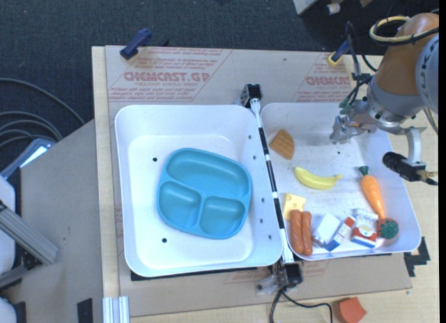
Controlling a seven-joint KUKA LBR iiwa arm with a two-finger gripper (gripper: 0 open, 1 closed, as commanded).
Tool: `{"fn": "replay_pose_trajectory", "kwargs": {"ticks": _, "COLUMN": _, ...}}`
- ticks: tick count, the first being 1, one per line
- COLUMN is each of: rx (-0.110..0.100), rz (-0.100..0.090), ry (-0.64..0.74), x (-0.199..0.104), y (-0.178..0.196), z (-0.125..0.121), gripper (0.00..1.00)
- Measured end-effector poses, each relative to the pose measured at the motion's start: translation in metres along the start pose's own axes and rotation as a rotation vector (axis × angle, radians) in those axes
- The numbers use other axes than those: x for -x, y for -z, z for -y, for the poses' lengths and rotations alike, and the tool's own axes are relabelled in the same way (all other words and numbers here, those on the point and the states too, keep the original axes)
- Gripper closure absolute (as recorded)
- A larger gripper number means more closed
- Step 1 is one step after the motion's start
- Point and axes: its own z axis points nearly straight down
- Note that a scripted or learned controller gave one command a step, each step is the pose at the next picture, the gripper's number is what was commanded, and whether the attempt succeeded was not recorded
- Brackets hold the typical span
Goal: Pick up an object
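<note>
My gripper (341, 132) hangs over the far part of the right bin (411, 206), coming in from the right. It stands apart from all the toys. A brown bread piece (282, 144) lies to its left and a yellow banana (317, 178) lies nearer the front. Further forward are an orange carrot (373, 194), a yellow cheese wedge (293, 203), two sausages (301, 231) and small cartons (327, 231) with a green piece (388, 229) beside them.
The left bin (132, 175) holds a blue divided plate (203, 192). A black divider (265, 168) runs between the bins. The bins rest on a cardboard sheet (167, 74). An orange block (351, 309) lies on the bench in front.
</note>
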Motion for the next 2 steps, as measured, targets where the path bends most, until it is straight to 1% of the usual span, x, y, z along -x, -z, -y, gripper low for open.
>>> {"fn": "replay_pose_trajectory", "kwargs": {"ticks": 2, "rx": 0.004, "rz": 0.002, "ry": 0.001, "x": 0.000, "y": 0.020, "z": -0.001, "gripper": 1.00}}
